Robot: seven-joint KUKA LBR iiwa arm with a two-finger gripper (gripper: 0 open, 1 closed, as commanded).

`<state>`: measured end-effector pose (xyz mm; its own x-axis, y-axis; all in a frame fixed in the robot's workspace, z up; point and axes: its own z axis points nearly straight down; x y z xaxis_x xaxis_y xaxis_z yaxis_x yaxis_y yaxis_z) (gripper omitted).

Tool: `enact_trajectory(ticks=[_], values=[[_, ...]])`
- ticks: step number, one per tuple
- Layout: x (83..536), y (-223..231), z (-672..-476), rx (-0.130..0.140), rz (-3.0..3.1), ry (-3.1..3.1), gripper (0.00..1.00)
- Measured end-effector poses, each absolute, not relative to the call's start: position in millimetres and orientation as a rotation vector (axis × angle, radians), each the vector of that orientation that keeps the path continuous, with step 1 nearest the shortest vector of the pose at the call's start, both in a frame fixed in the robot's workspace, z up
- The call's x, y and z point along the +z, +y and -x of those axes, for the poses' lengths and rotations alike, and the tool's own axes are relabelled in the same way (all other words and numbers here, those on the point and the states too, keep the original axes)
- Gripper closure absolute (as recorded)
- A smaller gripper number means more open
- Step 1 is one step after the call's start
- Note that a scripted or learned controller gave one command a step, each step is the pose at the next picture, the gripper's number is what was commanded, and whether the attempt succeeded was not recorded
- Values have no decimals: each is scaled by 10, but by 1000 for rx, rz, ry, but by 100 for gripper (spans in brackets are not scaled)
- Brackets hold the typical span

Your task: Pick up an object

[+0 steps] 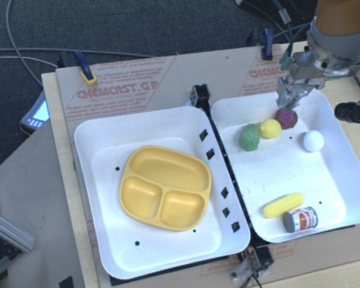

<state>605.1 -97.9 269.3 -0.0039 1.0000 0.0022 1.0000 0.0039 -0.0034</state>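
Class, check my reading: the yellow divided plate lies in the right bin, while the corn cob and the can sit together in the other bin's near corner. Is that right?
Not quite. The camera view shows the yellow divided plate in the left bin, not the right one. The corn cob and the can do sit together in the other bin's near corner.

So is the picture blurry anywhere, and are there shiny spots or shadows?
In the camera view, the shallow white right bin and the yellow divided plastic tray look sharp and evenly lit; the small round white ball nearly blends into the bin; the two-finger metal gripper is a little soft and casts faint shadow beside the small purple round fruit; no strong glare.
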Motion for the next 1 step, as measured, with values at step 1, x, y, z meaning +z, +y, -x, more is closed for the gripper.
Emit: enact_trajectory(ticks=[1], values=[[2554, -495, -5922, 2, 2213, -2223, 100]])
